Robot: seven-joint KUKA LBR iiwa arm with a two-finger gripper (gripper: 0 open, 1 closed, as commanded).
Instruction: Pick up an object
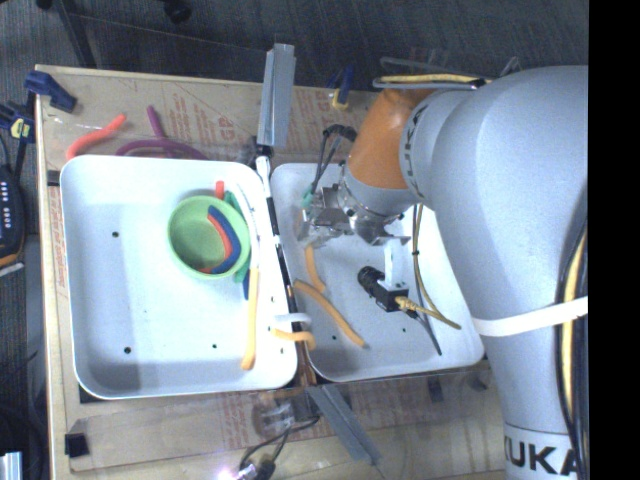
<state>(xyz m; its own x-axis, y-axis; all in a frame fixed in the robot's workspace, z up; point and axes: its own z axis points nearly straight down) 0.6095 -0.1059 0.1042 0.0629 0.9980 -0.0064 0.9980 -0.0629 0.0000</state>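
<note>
Two white bins sit side by side, and the tool (322, 218) hangs low beside the right bin (455, 348) far wall, likely reaching for the yellow strips (330, 308), though I cannot tell its state

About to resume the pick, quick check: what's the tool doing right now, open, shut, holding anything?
Tool: low over the right bin, near its upper left corner; open or shut cannot be told from this view, and nothing is seen held.
</note>
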